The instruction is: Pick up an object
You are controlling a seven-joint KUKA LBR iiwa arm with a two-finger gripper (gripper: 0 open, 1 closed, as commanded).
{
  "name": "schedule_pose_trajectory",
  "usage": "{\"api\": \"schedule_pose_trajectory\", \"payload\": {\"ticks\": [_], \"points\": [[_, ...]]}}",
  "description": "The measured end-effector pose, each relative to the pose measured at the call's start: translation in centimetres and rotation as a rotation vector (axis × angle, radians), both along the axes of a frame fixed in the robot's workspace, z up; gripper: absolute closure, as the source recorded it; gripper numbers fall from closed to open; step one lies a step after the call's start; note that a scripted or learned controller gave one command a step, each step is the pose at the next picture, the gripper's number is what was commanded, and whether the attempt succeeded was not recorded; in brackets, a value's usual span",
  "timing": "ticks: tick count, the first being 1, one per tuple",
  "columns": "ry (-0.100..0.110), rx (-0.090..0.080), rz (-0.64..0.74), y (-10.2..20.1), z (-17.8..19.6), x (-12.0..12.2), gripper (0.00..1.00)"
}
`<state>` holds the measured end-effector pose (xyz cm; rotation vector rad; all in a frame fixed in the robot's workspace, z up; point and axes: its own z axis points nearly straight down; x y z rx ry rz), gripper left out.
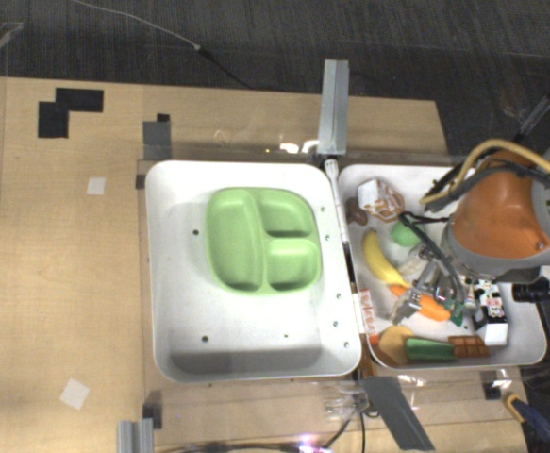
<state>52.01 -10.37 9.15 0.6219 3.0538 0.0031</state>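
Over the right bin (527, 345), the gripper (433, 289) is found lowered among a cluster of small items. Whether it is released or clenched cannot be told, as its tip is masked by its own metal parts and by the wrist above it. Nothing is seen to be grasped.

An orange piece (425, 308) is noted just below and to the left of the gripper tip, very close to it; contact cannot be confirmed. A yellow banana (382, 258) is recorded lying lengthwise just to the left of the gripper, apart from it. A pale green rounded item (404, 235) is seen beyond the banana, partly covered by cables.

Further out, a small white and brown carton (377, 199) is located at the bin's far left corner. Along the near wall, a tan piece (393, 334), a dark green stick-shaped item (428, 350) and a brown piece (470, 348) are laid in a row, the green one touching the brown one end to end.

The arm (499, 217) is observed entering from the right, its orange band standing over the far right part of the bin.

Alongside, the left bin (175, 253) is recorded holding a light green divided plate (260, 239), set flat towards its far side, well apart from the gripper.
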Motion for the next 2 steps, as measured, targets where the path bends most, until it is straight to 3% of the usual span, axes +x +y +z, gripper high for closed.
{"api": "schedule_pose_trajectory", "payload": {"ticks": [1, 2], "points": [[-0.016, -0.003, 0.005, 0.0, 1.4, 0.5, 1.0], [0.018, 0.003, -0.019, 0.8, 4.8, -3.2, 1.0]]}}
